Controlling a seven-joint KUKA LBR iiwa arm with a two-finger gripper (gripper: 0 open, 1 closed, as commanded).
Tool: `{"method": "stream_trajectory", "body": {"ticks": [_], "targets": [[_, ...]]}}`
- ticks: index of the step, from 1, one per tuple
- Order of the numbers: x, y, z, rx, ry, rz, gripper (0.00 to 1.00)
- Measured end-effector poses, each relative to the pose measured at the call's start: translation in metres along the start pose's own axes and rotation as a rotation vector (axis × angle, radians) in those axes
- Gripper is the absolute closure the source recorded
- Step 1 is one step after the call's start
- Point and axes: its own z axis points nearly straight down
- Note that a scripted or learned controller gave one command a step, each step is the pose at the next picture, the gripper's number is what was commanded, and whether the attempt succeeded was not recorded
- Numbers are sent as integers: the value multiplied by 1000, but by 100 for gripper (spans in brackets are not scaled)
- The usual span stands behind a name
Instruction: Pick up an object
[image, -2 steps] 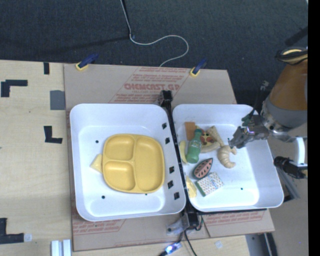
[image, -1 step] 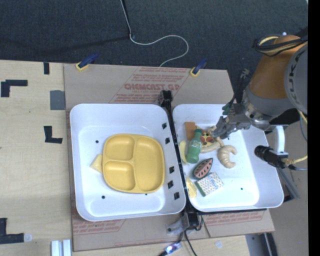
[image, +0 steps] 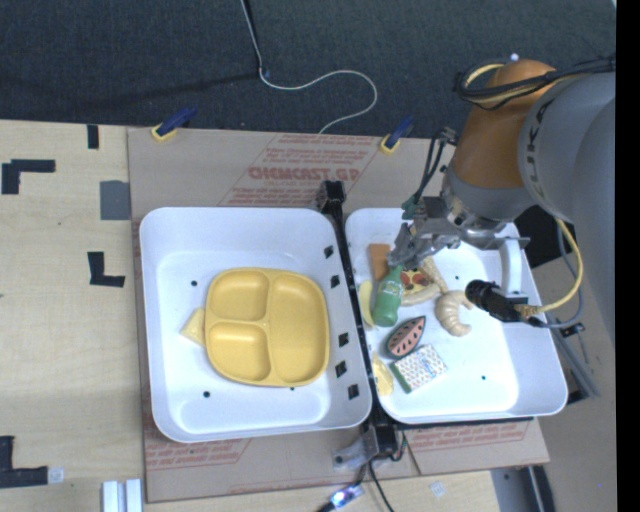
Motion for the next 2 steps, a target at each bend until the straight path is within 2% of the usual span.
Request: {"method": "stream_trajectory", "body": {"ticks": [1, 2], "targets": [[28, 13, 0, -1, -1, 2, 100], [33, 14, -18, -1, -1, 5, 100]]}}
